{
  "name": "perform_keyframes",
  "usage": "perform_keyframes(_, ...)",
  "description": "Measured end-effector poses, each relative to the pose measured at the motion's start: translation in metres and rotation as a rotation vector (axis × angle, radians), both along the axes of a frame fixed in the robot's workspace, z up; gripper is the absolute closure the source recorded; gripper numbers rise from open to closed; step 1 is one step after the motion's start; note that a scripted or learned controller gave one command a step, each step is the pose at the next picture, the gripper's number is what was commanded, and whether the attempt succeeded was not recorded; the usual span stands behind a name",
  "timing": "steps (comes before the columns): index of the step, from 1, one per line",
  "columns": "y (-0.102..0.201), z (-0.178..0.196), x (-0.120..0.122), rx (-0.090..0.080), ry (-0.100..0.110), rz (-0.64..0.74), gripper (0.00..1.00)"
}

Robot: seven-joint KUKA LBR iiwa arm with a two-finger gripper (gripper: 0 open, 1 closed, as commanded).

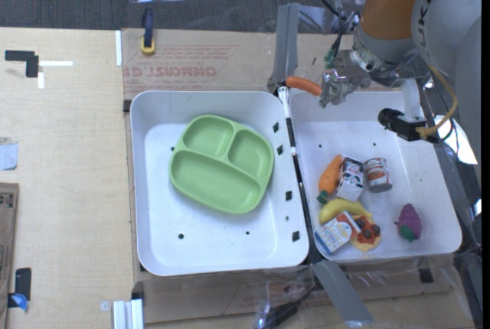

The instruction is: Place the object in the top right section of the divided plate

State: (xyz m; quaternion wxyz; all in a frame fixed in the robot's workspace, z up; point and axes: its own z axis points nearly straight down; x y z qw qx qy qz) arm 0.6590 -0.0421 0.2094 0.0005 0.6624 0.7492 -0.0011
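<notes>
Here we see the end effector (334,92) raised over the upper edge of the right bin (436,167), apparently clamped on an orange carrot (305,86), ready to carry toward the green plate (222,164) in the left bin (153,190).

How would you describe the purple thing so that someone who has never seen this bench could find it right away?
Look at the right-hand white bin, the one holding a cluster of toy foods. The purple toy, shaped like a small bunch of grapes, lies by itself near that bin's right wall, apart from the banana, carrot and can. It is the one purple item there.
</notes>
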Motion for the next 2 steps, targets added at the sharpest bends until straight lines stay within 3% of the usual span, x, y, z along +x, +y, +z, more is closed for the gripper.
perform_keyframes(1, 0.0731, -0.0187, -0.0608, 0.001, 0.002, -0.044, 1.00)
perform_keyframes(2, 0.0723, -0.0184, -0.0607, 0.001, 0.001, -0.045, 0.00)
